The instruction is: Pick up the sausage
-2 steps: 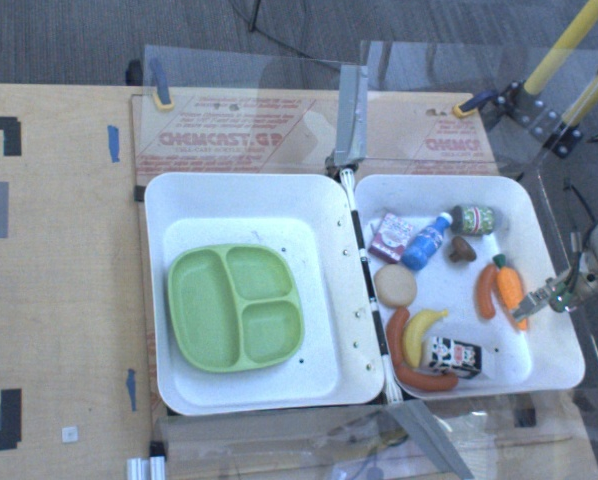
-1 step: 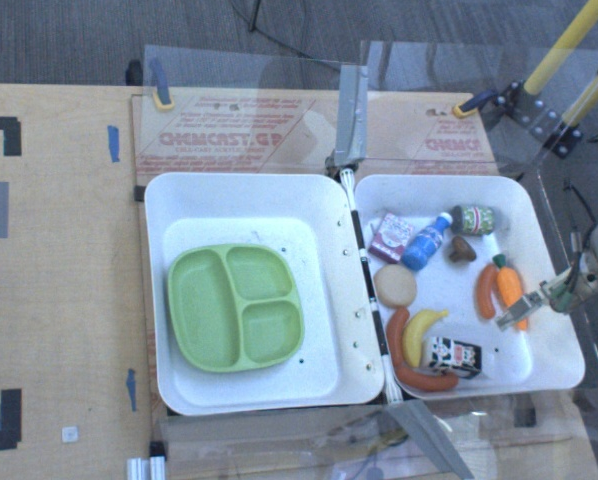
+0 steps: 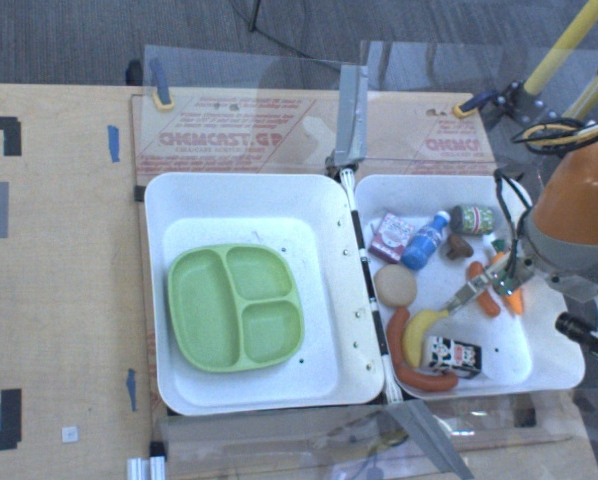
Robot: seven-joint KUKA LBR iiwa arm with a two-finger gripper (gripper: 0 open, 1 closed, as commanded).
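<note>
- The sausage (image 3: 411, 360) is reddish-orange, long and curved, lying at the lower left of the right bin (image 3: 554, 368), along its wall.
- It curls around the banana (image 3: 419, 333) and passes under a small black-and-white carton (image 3: 451, 356).
- The gripper (image 3: 476, 290) is above the bin's middle, near the carrot (image 3: 491, 293); whether its fingers are spread or closed, I cannot tell.

Faint red lettering on the cardboard sheet (image 3: 229, 123) behind the bins is too blurred to read.
</note>
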